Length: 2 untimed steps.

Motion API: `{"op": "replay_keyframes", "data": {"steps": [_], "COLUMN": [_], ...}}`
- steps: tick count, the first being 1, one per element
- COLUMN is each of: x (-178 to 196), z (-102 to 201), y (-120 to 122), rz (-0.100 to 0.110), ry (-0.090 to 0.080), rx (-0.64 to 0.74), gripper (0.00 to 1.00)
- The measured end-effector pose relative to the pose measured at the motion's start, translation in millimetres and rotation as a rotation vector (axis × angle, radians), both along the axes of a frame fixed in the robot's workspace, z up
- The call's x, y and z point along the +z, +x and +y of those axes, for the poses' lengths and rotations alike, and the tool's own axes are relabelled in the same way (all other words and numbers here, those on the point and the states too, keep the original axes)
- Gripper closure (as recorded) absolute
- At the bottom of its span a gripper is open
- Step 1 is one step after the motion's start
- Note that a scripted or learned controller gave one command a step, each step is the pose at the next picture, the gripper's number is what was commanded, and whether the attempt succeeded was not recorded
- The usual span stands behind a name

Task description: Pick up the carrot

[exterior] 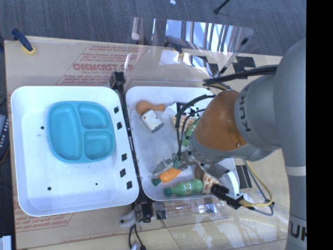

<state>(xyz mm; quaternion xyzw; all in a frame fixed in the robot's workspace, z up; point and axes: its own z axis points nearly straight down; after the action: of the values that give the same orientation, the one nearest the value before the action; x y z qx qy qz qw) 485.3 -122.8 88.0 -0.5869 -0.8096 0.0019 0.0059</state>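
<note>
Desk [62,61] under brown printed board, two shallow white bins. End effector [179,162] low in right bin [136,139], just above small orange carrot [170,175]; open or closed: cannot tell. Green plastic bottle [184,187] just beside carrot. Risk: crowded neighbours, bottle nudged or grabbed instead. Board lettering legible: "CHEMCAST".

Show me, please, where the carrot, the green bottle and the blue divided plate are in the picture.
carrot [169,175]: camera view, on the middle of its orange body.
green bottle [185,188]: camera view, on the middle of its lying body.
blue divided plate [66,129]: camera view, on the floor of its large compartment.
</note>
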Motion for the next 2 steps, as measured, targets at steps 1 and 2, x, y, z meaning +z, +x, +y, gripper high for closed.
{"op": "replay_keyframes", "data": {"steps": [1,2], "x": [5,1], "z": [1,18], "y": [0,-8], "rz": [0.013,-0.003], "ry": [0.006,-0.005], "rx": [0.013,-0.375], "gripper": [1.00,1.00]}}
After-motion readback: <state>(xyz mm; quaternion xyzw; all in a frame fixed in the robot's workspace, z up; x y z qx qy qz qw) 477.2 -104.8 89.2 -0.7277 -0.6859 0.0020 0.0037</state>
